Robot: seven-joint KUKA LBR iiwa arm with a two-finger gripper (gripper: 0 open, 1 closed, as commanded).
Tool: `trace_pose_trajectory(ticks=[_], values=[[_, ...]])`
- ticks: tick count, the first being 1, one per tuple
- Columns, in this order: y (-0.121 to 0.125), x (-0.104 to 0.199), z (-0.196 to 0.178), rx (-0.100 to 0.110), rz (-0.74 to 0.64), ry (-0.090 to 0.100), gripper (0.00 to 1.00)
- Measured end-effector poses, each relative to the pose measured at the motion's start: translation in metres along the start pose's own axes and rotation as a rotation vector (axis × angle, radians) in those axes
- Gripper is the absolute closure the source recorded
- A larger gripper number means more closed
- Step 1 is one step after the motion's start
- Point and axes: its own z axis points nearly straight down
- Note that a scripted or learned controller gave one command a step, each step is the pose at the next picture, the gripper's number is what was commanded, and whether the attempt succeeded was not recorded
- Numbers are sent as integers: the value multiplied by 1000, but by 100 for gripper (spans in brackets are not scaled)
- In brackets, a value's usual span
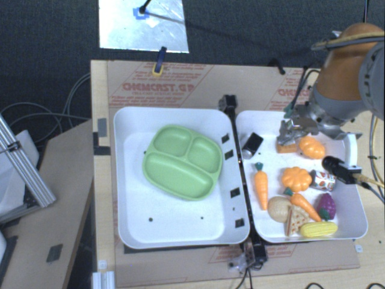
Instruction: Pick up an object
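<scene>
Toys are lying scattered in the right bin [355, 220], and the pumpkin [296, 178] at its middle is serving as the landmark. Just left of the pumpkin a carrot [261, 187] is lying lengthwise, and up and to the left of it a small black block [252, 142] is resting near the bin's wall. Above and right of the pumpkin an orange fruit [311, 147] is sitting, touching an orange slab [287, 147] on its left. Right of the pumpkin a small can [325, 180] is lying on its side. Below the pumpkin a second carrot [305, 205] is slanting, with a potato [278, 208] and a wedge of bread [295, 221] to its left, a corn cob [319, 229] under it and a purple fruit [326, 205] to its right.

Jaws [293, 131] are hovering above the pumpkin, right over the orange slab; whether they are released or clenched I cannot tell, as the wrist is hiding them.

Far left of the pumpkin, a green divided plate [182, 161] is lying in the left bin [135, 221]. Both bins are resting on the counter [180, 83].
</scene>
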Motion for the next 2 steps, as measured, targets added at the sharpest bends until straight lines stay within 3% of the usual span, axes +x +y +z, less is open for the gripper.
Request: trace_pose_trajectory(ticks=[2], values=[[-43, 96, -16, 0, -2, 2, 100]])
